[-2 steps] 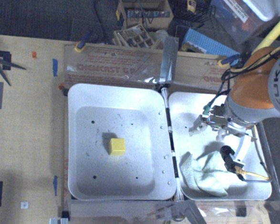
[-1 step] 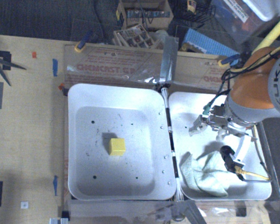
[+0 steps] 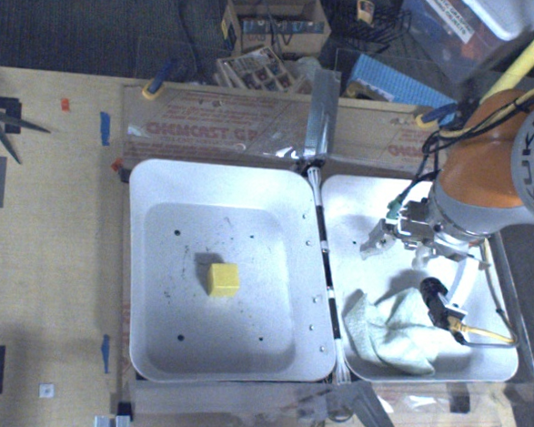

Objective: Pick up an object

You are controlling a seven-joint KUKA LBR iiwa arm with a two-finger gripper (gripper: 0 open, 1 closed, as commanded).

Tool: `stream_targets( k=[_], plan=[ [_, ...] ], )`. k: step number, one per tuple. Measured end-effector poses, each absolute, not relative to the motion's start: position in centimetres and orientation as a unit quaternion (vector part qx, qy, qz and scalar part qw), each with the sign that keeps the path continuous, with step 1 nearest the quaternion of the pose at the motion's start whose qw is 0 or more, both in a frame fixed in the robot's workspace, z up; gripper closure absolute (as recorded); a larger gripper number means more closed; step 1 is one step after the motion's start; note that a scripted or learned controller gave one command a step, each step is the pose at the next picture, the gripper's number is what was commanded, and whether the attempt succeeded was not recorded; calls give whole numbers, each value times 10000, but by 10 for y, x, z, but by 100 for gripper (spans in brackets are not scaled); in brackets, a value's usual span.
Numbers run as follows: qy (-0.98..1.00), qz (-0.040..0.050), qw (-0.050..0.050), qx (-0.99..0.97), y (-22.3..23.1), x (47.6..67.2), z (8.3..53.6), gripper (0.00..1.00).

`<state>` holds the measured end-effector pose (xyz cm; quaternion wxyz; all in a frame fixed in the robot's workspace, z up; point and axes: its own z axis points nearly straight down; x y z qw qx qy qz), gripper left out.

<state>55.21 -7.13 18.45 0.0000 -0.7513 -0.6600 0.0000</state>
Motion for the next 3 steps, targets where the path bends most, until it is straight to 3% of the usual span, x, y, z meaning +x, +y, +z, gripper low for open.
stream_targets(
  k=[1,2,3],
  plan=[
    [-6600,0,0,-7513,-71,552,184,0],
    [-6078,-2,-4,-7941,-29,544,274,0],
    [-6076,-2,-4,-7942,-30,544,274,0]
  ],
)
